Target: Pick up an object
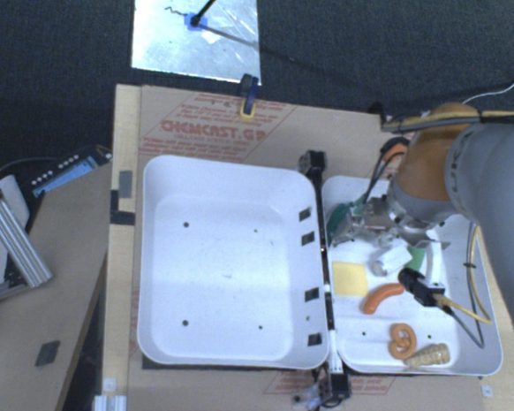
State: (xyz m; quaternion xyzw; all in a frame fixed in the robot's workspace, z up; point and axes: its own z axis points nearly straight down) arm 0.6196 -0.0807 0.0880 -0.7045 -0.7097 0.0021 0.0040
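Tool [393,258] over cluttered right bin [485,351]

Illumination is even and moderately bright, falling from overhead. The left bin [226,260] reads near white with a faint blue cast and little internal shading; a soft, narrow shadow lies along its inner wall at 3 o'clock. A reflective sheet [198,27] at 11 o'clock shows patchy glare. The dark floor around the bench is underexposed and grainy. The arm [482,165] at 2 o'clock is slightly soft and casts a diffuse shadow onto the right bin [467,350] beneath it. Overall resolution is low; small items appear soft-edged. Straight edges show no marked bending toward the frame borders.
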